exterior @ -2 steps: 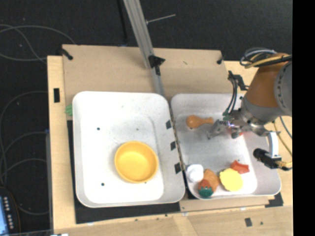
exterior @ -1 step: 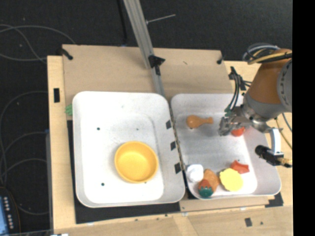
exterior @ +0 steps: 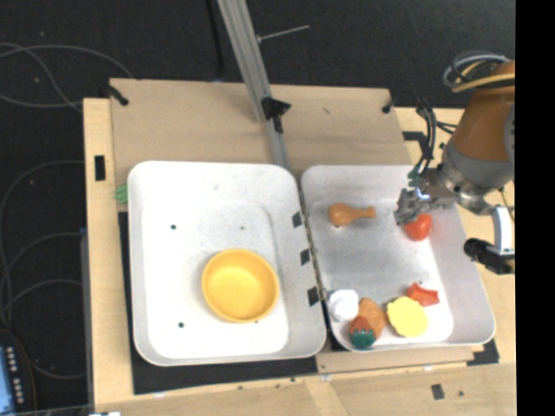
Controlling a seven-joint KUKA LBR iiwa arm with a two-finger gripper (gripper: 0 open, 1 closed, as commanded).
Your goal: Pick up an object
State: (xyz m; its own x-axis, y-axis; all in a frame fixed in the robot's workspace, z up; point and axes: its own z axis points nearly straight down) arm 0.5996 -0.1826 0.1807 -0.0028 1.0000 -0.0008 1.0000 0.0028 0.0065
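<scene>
Red round object (exterior: 419, 226) lies in the right bin (exterior: 373, 258) near its far right edge, directly under the claw (exterior: 411, 208) — whether the claw touches or grips it, or how wide it stands, I cannot tell. Toward the bin's middle lies a tan drumstick-shaped toy (exterior: 350, 215). Along the near edge sit a white ball (exterior: 343, 302), an orange carrot-like piece (exterior: 368, 321), a yellow disc (exterior: 408, 317) and a small red piece (exterior: 423, 295). The left bin (exterior: 173, 206) holds a smooth yellow bowl (exterior: 239, 284) — upright.
</scene>
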